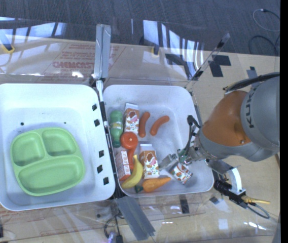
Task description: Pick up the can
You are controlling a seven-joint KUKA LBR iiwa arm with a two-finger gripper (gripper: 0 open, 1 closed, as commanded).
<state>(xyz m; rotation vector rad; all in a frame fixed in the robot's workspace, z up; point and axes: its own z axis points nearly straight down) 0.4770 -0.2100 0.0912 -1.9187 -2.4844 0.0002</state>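
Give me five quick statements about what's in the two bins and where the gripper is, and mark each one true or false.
1. The green divided plate lies in the left bin. True.
2. The gripper is over the left bin. False: it is low in the right bin, near the small can.
3. Two sausages lie in the right bin's upper part. True.
4. The banana sits on the green divided plate. False: it lies in the right bin, close to the carrot.
5. The small can is in the right bin's upper left corner. False: it lies towards the lower right corner.
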